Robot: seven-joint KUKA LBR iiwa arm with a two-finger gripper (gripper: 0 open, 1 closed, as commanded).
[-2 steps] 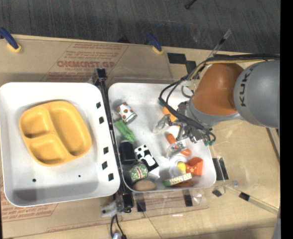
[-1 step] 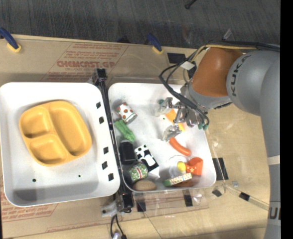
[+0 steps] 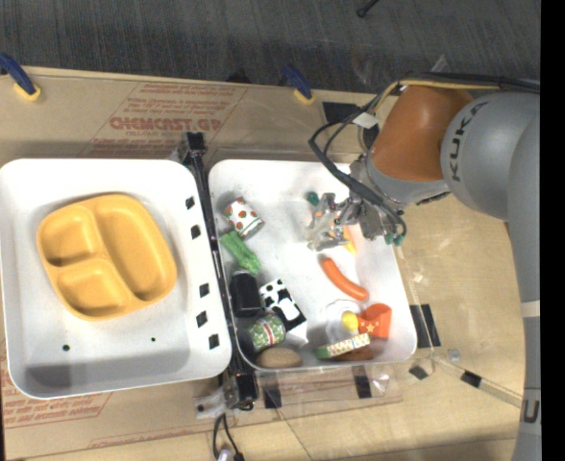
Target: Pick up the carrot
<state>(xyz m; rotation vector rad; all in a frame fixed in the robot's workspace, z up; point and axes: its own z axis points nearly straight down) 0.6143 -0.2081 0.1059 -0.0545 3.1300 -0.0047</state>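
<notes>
Currently the approach is being made: the two-finger metal gripper, whose spread cannot be told, is being held just above the slim orange carrot lying in the right shallow white bin, so a short descent is being called for.

The end effector hovers in the right bin, just above the carrot.

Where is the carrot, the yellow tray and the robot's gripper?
carrot (image 3: pixel 344 279): camera view, middle of its orange body.
yellow tray (image 3: pixel 107 254): camera view, ridge between its compartments.
gripper (image 3: pixel 329 221): camera view, at its fingertips, above the carrot.
</notes>
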